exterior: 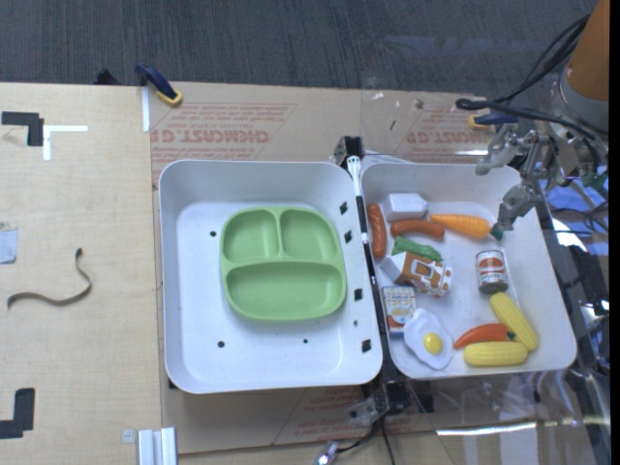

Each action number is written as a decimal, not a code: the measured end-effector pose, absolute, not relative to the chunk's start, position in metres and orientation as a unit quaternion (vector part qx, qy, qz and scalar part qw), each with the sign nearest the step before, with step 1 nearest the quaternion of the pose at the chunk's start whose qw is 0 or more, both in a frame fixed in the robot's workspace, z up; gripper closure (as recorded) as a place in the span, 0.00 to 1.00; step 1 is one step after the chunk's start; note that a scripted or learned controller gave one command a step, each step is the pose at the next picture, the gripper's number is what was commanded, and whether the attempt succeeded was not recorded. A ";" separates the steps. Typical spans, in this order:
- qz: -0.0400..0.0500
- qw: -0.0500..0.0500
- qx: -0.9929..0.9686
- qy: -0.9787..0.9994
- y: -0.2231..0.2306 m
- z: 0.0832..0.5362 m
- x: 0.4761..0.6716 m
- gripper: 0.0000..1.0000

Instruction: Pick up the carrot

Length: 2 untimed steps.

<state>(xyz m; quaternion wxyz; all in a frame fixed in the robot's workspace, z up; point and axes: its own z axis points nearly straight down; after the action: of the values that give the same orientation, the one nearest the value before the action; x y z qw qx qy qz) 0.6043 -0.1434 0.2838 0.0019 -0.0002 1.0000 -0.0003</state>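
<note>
The carrot (461,225) is orange with a green stem end pointing right. It lies flat near the back of the right bin (556,337). My gripper (503,184) hangs above that bin's back right corner, just right of and above the carrot's stem end. Its fingers are spread open with nothing between them. One fingertip (511,209) is close to the stem, and I cannot tell whether it touches it.
Around the carrot lie a white block (407,204), a red sausage (418,228), a hot dog (377,229), a carton (427,275), a can (492,270), two corn cobs (514,319), a red pepper (481,335) and a fried egg (428,339). The left bin (184,289) holds a green divided plate (284,263).
</note>
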 end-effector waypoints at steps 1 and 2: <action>-0.001 0.003 -0.065 0.998 -0.187 0.238 0.639 0.00; 0.000 0.003 -0.127 0.992 -0.203 0.143 0.661 0.00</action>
<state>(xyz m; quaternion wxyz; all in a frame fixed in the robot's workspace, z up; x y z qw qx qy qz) 0.6605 -0.2034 0.1429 0.0026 -0.1272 0.9919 -0.0004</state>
